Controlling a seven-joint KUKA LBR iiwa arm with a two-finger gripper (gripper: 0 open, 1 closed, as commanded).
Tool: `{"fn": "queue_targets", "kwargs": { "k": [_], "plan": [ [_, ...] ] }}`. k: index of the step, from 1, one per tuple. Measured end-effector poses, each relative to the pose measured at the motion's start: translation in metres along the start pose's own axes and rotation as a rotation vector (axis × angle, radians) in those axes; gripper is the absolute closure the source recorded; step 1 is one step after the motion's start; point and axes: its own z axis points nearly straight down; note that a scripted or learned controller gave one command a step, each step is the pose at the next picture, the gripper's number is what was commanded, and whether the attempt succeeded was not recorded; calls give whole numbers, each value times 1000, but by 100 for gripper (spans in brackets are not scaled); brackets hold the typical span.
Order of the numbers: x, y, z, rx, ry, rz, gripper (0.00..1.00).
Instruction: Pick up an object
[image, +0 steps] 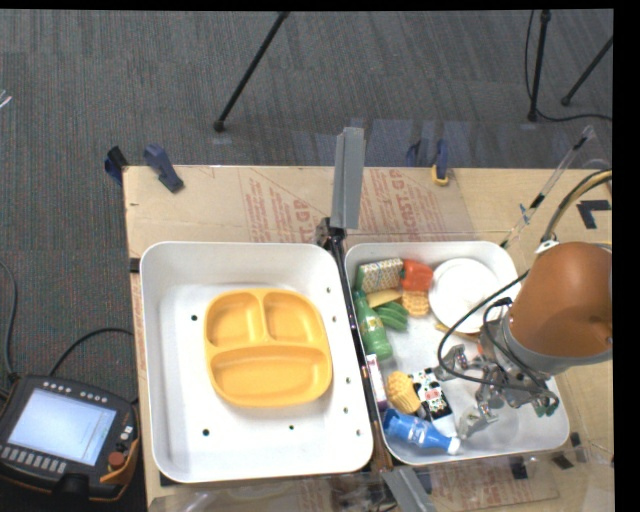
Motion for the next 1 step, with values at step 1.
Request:
{"fn": "queue_targets", "kwargs": {
  "k": [1],
  "plan": [
    [-2, 26, -6, 30, -12, -202, 0]
  ]
}}
